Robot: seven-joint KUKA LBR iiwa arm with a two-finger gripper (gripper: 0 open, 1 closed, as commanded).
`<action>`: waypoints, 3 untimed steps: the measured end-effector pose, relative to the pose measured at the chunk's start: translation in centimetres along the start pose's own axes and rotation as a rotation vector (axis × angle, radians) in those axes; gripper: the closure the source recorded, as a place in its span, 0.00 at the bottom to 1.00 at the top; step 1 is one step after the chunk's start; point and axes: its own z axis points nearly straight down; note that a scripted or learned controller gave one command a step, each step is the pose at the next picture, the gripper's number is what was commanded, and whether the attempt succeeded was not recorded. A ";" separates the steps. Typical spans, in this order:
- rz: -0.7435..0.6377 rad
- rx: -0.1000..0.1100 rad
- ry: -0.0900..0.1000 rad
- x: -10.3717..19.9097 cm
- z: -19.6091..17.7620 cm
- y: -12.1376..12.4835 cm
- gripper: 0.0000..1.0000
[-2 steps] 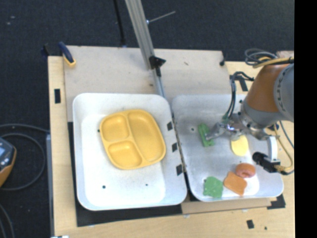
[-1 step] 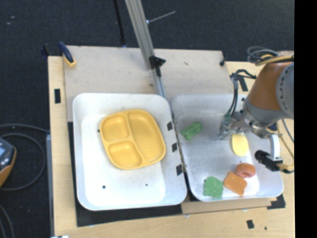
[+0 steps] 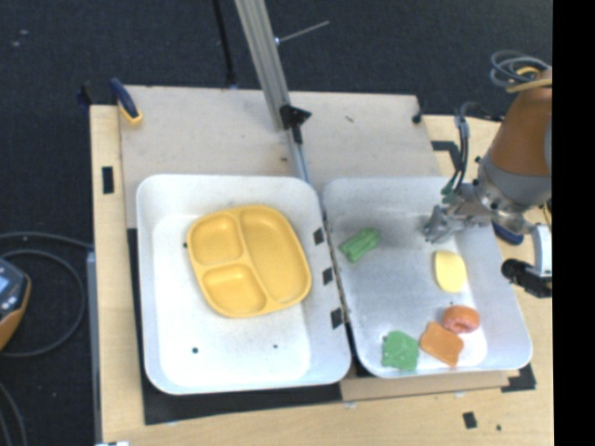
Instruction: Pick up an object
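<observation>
Tan surface [image 3: 372, 124] on dark carpet. Right bin [image 3: 390, 249]: yellow block [image 3: 450, 271] just below gripper [image 3: 439, 228]; fingers' state – can't tell. Left of bin: yellow divided plate [image 3: 248, 259].

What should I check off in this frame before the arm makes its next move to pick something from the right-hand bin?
1. Gripper over the right white bin: ok.
2. Fingers open or shut: cannot tell.
3. Object between the fingers: not ok, none visible.
4. Nearest target, the pale yellow soft block, lies free of its neighbours: ok.
5. Green oblong piece apart from the bin wall: ok.
6. Orange wedge free of the red-orange round piece: not ok, touching.
</observation>
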 end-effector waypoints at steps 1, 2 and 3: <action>-0.001 0.004 0.002 -0.1 -2.0 0.1 1.00; -0.005 0.003 0.004 5.1 -3.4 2.5 1.00; -0.005 0.003 0.004 10.2 -4.5 3.2 1.00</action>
